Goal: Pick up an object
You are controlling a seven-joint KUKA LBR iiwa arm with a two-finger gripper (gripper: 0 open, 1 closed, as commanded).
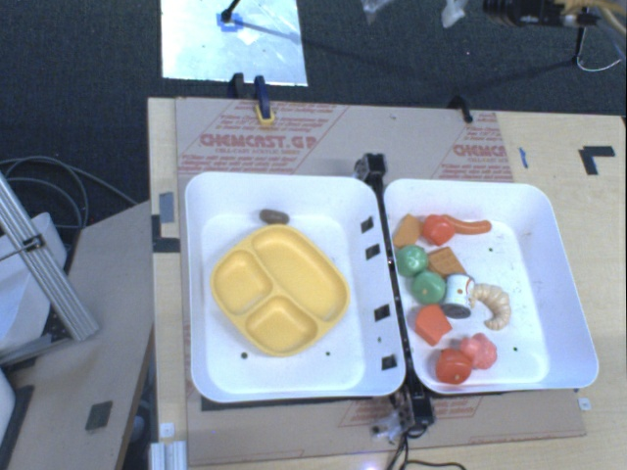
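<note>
The right bin (558,262) holds several toy foods. An orange wedge (407,231) and a red pepper with an orange stem (453,228) lie at its far side. Two green balls (411,259) (427,286) sit near the divider beside a brown cracker (446,260). Further forward are a small white can (458,295), a beige shrimp (495,304), a red block (432,324), a red tomato (453,364) and a pink piece (480,351). In the left bin (211,360) a yellow divided plate (279,289) lies flat, with a small brown lump (273,217) behind it.
A black clipped divider (384,272) joins the two bins. They rest on a cardboard sheet (323,140). A shiny sheet (233,27) lies on the floor at the back left. A black device (529,4) sits at the top right, and a metal rail (39,262) stands at the left.
</note>
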